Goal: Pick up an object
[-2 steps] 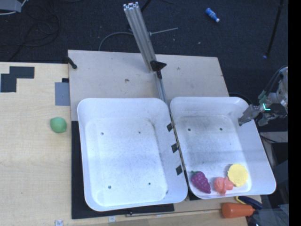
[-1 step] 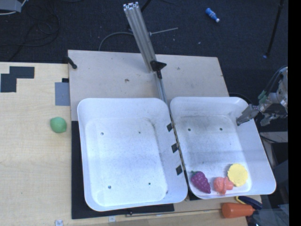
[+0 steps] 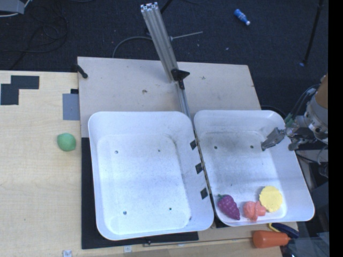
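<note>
Trouble is looming at the right bin's (image 3: 244, 123) lower edge, where the purple grapes (image 3: 229, 206), pink toy (image 3: 254, 210) and yellow piece (image 3: 271, 197) are crowding together, while the gripper (image 3: 274, 138), jaw state untellable, is hovering mid-right, risking nudging neighbours.

green ball (image 3: 66, 142): on wooden counter (image 3: 32, 197), left of bins | aluminium rail (image 3: 162, 33): slanting behind bins | blue object (image 3: 242, 17): on dark floor (image 3: 257, 42) | orange object (image 3: 270, 239): bottom edge

arm (image 3: 321, 111): we are seeing it cut off at the right edge
orange object (image 3: 270, 239): we are finding it too indistinct to identify
</note>
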You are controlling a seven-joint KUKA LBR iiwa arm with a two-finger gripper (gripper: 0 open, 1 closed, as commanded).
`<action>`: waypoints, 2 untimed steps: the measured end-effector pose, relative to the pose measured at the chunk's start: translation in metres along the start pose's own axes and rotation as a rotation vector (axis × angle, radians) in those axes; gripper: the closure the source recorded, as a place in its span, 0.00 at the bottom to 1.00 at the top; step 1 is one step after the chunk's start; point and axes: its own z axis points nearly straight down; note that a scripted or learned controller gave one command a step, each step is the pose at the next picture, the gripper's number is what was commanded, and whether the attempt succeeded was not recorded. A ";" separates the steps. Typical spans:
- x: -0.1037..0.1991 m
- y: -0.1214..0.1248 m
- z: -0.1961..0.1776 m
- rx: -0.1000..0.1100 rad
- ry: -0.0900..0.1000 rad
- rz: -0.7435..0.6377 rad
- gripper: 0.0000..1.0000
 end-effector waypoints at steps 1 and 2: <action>-0.002 -0.010 0.056 0.001 0.000 0.001 0.00; -0.004 -0.011 0.118 0.000 0.000 0.000 0.00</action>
